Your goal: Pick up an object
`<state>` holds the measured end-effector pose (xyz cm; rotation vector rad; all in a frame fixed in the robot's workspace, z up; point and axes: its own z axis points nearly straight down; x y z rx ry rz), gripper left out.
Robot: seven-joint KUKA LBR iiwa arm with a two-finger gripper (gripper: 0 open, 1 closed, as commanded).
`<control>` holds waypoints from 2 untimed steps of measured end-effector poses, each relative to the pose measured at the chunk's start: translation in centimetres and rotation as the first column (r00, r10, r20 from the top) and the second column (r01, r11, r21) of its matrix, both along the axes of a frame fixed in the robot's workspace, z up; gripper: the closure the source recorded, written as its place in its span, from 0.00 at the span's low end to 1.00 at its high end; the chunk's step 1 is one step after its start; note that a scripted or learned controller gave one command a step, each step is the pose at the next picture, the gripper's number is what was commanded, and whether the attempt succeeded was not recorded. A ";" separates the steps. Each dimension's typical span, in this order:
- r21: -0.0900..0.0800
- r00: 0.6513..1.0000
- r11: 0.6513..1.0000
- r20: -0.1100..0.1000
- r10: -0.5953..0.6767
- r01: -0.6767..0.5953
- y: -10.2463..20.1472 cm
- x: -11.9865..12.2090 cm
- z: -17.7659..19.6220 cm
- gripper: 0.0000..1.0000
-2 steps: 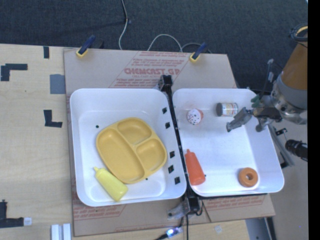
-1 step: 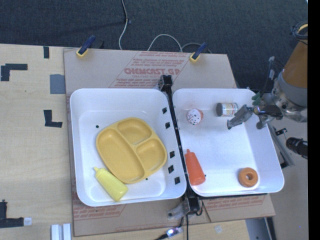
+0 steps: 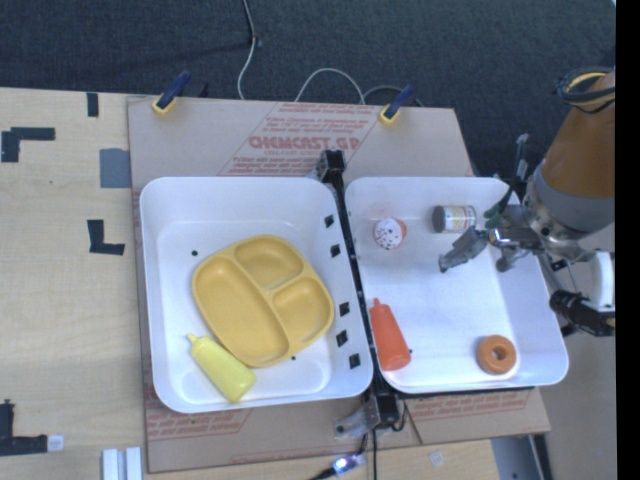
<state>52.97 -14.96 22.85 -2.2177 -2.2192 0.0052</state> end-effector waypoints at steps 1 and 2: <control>0.000 1.000 1.000 0.000 0.000 0.000 0.1 0.1 -4.4 0.00; 0.000 1.000 1.000 -0.002 0.000 0.000 0.0 -0.7 -9.0 0.00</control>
